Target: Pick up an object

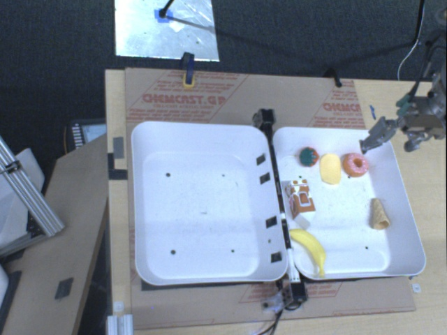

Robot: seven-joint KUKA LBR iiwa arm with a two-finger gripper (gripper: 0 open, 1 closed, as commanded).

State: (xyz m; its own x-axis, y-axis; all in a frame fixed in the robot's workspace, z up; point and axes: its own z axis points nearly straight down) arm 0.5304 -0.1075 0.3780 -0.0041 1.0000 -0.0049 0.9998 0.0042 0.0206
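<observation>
A brown board marked CHEMCAST (183, 98) covers the wooden bench (84, 187), which stands on dark carpet with a silvery metal sheet (166, 19) lying beyond it. Two white bins sit side by side: the left bin (150, 145) and the right bin (401, 215), which holds one banana (311, 247), one orange-and-white block (301, 196), one green ball (309, 156), one yellow lump (330, 169), one pink doughnut (355, 165) and one cone (378, 213). The gripper (372, 138) hangs at that bin's far right rim, just beside the doughnut; I cannot tell whether it is apart or together.
</observation>
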